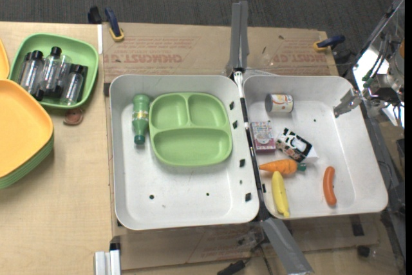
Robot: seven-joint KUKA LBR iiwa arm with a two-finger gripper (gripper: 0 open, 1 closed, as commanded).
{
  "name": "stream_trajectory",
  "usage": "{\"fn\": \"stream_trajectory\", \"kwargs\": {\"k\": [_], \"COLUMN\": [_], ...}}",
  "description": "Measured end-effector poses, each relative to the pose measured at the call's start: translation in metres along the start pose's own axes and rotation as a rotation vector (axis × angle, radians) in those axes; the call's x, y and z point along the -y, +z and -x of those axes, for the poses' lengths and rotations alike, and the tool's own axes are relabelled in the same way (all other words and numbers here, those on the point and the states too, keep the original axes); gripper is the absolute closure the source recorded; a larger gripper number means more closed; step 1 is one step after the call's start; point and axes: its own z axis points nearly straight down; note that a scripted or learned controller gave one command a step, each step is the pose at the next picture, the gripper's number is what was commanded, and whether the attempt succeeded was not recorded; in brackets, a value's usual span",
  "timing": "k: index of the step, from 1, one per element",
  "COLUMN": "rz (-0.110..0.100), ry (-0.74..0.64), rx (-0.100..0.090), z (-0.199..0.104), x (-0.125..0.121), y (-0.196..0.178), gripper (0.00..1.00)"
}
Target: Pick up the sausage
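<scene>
The sausage (329, 186) is a short orange-red link lying lengthwise near the front right corner of the right bin (360, 203), with bare white floor around it. My gripper (351, 103) hangs at the right bin's far right side, by the rim, well behind the sausage and apart from it. It looks like a grey tip pointing down-left, and the rest of the arm blends into the clutter at the view's right edge.
The right bin also holds a carrot (280, 167), a banana (279, 194), a small can (280, 102), a pink box (262, 136) and a black-and-white packet (295, 144). A green divided plate (190, 128) and a green bottle (140, 118) lie in the left bin.
</scene>
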Motion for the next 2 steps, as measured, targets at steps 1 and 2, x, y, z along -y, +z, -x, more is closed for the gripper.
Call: {"fn": "stream_trajectory", "kwargs": {"k": [1, 2], "rz": [0.000, 0.000], "ry": [-0.088, 0.025], "rx": [-0.001, -0.001], "z": [-0.040, -0.029], "x": [0.062, 0.099], "y": [0.069, 0.122], "gripper": [0.00, 0.00]}}
